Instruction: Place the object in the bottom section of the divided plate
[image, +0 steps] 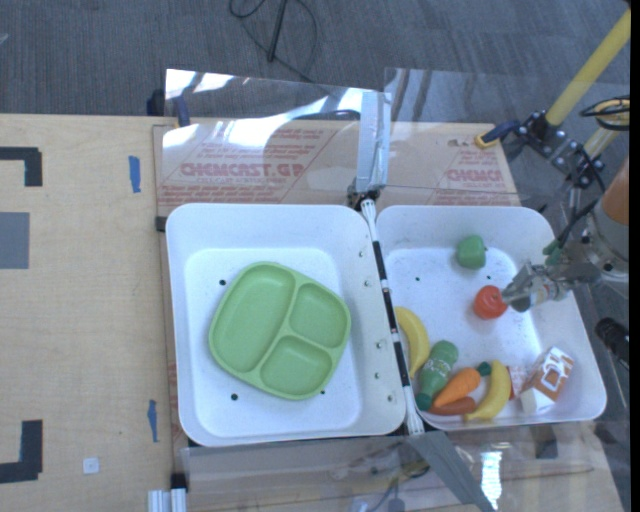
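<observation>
On the desk (80, 300), the left bin (190, 330) holds the green plate (280, 328). In the right bin (575, 350) the gripper (522, 293) touches the red tomato (488, 302); I cannot tell how the jaws stand. Grip it squarely, lift clear of the rim.

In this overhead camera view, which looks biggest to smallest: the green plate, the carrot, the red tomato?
1. Green plate, by far the largest.
2. Carrot.
3. Red tomato, though it looks close to the carrot, and the hand hides its right edge.
</observation>
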